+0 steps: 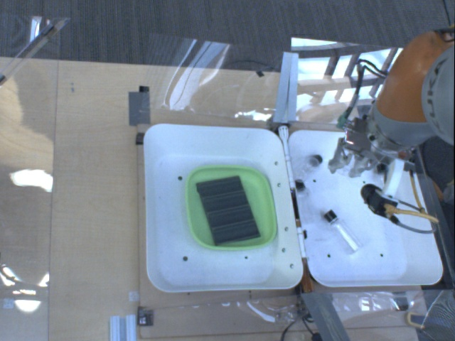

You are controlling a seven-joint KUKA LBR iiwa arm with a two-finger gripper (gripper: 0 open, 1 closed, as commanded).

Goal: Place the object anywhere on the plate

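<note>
A dark ridged block (pixel 227 209) lies flat on the green plate (pixel 264 197). The square plate sits in the left white bin (pixel 163 190).

My single fixed camera looks down obliquely, from moderate height, on two shallow white plastic bins (pixel 163 261).

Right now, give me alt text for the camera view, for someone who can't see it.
A dark ribbed block lies on a green plate in the left white bin. The gripper is over the right bin, where a small clear vial lies.
</note>
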